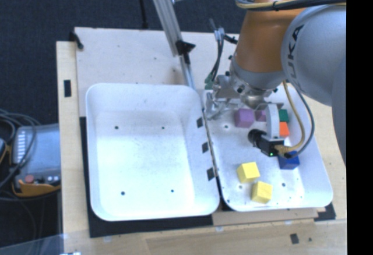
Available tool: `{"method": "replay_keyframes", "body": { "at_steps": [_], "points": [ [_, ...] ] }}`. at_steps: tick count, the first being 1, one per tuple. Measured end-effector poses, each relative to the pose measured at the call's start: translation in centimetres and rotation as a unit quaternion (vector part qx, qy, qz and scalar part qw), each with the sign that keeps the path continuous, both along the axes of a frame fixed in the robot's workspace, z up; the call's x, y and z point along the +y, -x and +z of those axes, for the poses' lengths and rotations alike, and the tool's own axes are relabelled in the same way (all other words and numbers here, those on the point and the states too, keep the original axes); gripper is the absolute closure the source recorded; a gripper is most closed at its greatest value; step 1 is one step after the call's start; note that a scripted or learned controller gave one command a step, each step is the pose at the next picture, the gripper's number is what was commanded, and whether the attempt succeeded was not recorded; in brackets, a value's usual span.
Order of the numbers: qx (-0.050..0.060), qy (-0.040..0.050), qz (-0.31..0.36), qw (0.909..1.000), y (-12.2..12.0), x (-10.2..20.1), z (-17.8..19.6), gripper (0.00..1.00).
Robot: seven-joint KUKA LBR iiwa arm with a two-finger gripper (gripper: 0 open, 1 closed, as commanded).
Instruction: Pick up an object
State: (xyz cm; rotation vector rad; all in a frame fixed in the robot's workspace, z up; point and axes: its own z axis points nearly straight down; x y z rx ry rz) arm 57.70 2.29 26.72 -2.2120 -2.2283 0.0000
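Note:
My gripper [217, 102] hangs under the orange wrist band at the far left of the right bin [309, 190], close to the wall between the two bins. A purple block [245, 116] lies just to its right, apart from the metal fingers. Two yellow blocks [248, 172] [261, 191] sit near the bin's front. A blue block [288, 160] lies toward the right, with an orange block [284, 128] and a green block [283, 114] partly hidden behind the arm's white fitting.
The left bin [145, 149] lies beside the right one. A slanted aluminium post [166, 12] rises from behind the bins. A black cable part [262, 140] of the arm hangs over the right bin's middle.

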Motion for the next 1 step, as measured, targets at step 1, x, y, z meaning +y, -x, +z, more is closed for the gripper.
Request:
{"method": "replay_keyframes", "body": {
  "at_steps": [1],
  "points": [
    [0.000, 0.0001, 0.000, 1.0000, -0.29, 5.25, -0.86, 1.00]
  ]
}}
